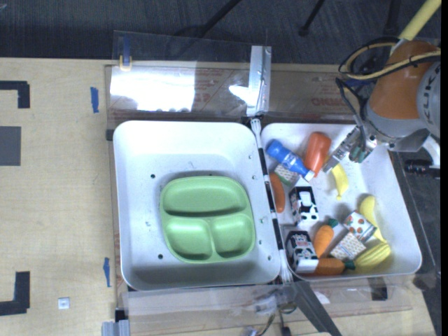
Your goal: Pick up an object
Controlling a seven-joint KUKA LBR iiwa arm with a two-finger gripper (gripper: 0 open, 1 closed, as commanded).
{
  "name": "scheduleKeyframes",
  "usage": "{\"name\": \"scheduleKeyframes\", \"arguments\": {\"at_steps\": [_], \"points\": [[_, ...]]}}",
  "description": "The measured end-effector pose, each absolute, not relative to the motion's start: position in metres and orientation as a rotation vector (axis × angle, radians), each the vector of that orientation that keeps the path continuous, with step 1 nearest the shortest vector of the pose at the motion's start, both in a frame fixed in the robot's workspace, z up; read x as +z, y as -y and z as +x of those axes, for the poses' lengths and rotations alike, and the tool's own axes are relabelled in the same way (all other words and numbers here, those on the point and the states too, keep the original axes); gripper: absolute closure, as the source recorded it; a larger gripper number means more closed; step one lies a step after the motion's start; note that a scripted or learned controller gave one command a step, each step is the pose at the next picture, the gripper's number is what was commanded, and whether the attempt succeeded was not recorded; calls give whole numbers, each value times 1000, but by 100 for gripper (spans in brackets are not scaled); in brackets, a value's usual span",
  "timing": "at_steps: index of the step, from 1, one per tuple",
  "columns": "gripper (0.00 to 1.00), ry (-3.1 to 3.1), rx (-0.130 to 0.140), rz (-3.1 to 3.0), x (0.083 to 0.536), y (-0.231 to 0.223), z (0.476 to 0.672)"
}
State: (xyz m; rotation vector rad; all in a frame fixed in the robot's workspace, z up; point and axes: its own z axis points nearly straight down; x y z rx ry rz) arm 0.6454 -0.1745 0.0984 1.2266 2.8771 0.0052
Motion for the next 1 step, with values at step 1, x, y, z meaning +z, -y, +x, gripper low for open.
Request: {"name": "scheduleKeyframes", "arguments": {"at_steps": [1], "points": [[100, -2877, 2, 1249, 201, 122, 616]]}}
